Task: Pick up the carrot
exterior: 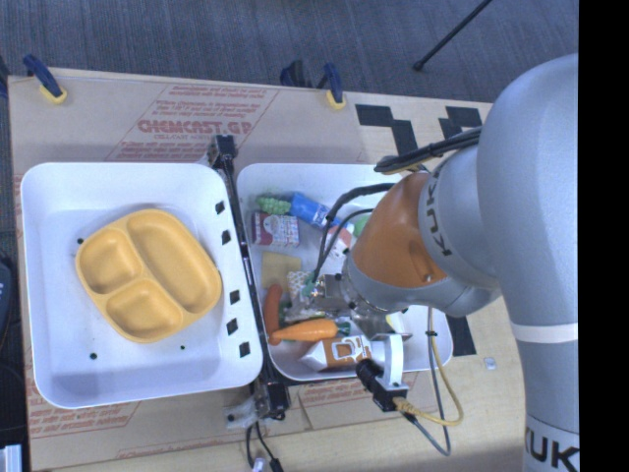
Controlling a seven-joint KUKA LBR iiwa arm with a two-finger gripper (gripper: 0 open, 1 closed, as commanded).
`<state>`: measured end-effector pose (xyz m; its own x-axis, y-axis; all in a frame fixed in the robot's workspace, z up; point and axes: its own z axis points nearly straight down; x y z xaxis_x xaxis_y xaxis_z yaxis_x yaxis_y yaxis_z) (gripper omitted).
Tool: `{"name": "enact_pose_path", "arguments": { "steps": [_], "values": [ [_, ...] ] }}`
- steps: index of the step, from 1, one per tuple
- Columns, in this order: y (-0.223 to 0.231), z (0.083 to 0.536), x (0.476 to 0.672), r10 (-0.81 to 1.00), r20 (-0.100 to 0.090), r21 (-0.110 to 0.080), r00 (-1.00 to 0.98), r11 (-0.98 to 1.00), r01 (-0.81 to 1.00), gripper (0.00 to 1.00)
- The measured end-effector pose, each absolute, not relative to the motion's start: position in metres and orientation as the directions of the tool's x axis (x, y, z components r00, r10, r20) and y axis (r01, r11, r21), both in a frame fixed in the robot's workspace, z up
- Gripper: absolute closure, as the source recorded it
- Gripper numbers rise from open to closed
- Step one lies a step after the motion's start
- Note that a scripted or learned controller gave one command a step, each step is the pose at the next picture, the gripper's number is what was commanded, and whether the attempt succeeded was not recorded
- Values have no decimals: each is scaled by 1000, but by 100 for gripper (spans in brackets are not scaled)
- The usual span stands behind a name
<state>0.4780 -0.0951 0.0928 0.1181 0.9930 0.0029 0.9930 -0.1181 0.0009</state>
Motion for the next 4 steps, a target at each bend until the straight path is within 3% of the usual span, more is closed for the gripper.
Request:
{"name": "enact_pose_path", "arguments": {
  "steps": [1,2,3,4],
  "values": [
    [-96,92,477,993,2,0,119,-119,993,0],
    [-96,92,477,993,2,0,119,-119,993,0],
    [-100,95,482,812,6,19,584,-584,811,0],
    [-97,99,489,603,22,41,797,-797,602,0]
  ]
}}
